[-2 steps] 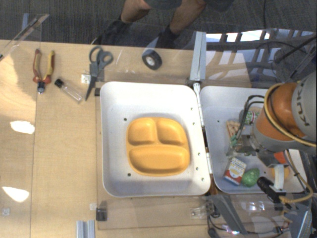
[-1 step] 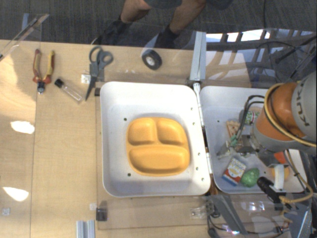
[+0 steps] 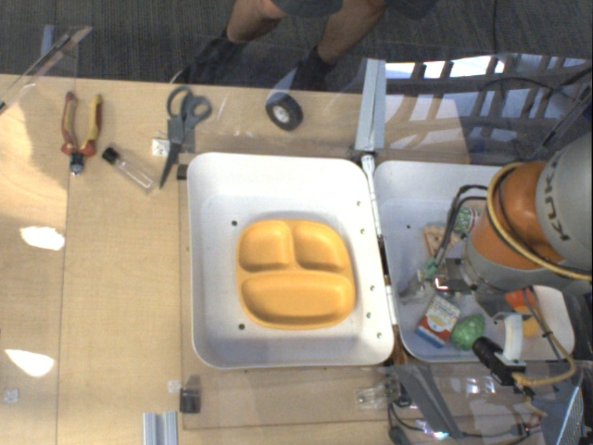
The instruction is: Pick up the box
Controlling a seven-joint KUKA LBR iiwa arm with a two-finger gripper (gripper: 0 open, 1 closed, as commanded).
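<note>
Camera view: arm (image 3: 542, 216) enters from the right of the frame, grey body with orange band, and hangs over the right bin (image 3: 408, 202). The tool (image 3: 451, 281) sits low in that bin, mostly hidden by wrist and cables; can't tell its state. Just below it, at lower right of the frame, lies the box (image 3: 438, 319), small, white-blue-red print, flat on the bin floor, with a green object (image 3: 467, 330) touching its right side. Other small clutter sits further right, too hidden to name. Nothing visibly in the tool's grip.

Left bin (image 3: 208, 248), frame centre, holds a yellow divided tray (image 3: 296, 273). On the surface (image 3: 102, 323) at upper left: red-handled pliers (image 3: 80, 128), a small vial (image 3: 128, 168), scissors (image 3: 182, 123), and a tape roll (image 3: 284, 111) at upper centre.

Progress, as a judgement: approach stage, the tool near or just above the box, no grasp confirmed, no lift. Left to do: close on the box, raise it clear. The green object crowding it may get in the way.
</note>
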